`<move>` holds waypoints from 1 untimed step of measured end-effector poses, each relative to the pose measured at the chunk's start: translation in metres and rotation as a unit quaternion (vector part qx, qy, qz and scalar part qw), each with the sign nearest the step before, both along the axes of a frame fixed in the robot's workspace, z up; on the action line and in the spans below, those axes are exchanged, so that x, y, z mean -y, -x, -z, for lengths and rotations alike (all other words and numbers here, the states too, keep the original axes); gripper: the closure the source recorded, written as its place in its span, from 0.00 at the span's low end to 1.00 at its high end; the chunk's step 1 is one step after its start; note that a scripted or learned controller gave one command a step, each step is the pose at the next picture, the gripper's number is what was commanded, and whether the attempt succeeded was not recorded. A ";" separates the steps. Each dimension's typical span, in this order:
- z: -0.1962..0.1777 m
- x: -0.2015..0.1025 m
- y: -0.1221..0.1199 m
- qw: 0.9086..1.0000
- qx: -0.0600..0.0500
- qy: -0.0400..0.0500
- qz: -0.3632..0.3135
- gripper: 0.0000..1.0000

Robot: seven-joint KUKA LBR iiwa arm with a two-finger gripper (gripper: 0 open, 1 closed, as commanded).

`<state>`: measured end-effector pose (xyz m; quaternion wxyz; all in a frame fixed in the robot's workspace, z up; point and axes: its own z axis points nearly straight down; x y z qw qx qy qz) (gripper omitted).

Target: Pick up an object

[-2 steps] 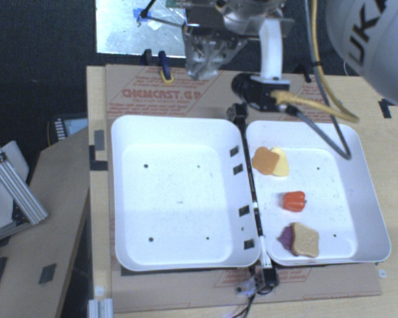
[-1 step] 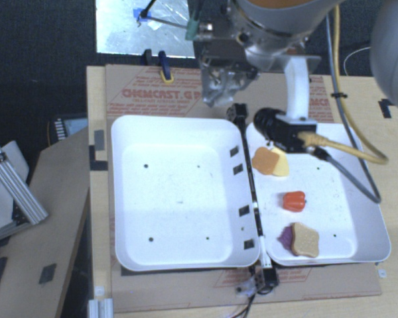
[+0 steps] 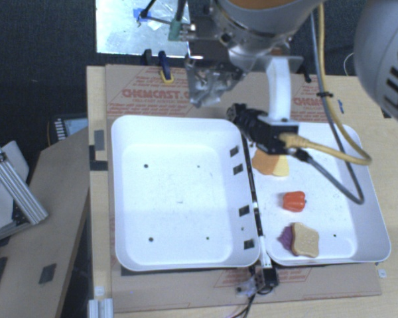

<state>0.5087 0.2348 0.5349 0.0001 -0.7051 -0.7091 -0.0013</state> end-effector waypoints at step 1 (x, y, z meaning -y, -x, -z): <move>0.002 0.002 -0.099 1.000 0.000 0.001 0.003 1.00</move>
